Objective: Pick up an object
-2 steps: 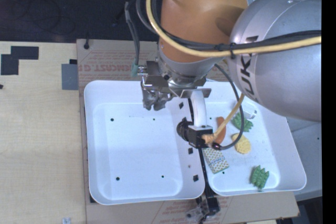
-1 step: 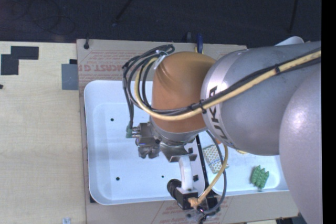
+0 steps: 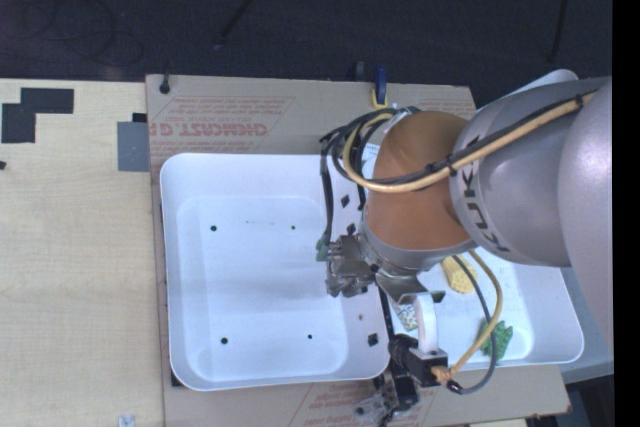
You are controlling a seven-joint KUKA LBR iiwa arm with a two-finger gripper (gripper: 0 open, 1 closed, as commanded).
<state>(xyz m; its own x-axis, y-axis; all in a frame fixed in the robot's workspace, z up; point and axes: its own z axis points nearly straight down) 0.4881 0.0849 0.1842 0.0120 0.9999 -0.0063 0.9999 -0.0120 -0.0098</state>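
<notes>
My gripper [image 3: 345,273] hangs low over the ridge between the two white bins, under the orange wrist band. In the right bin [image 3: 545,335] a yellow ridged object [image 3: 460,275] lies just right of the wrist, partly covered by the arm. A green object [image 3: 498,339] lies nearer the front right corner. A small speckled object [image 3: 407,315] peeks out below the wrist. I see nothing held in the gripper.
The left bin [image 3: 200,215] lies to the gripper's left on a cardboard sheet [image 3: 250,120]. The grey arm covers most of the right bin's back half. A pale wooden bench top [image 3: 70,265] stretches left of the bins.
</notes>
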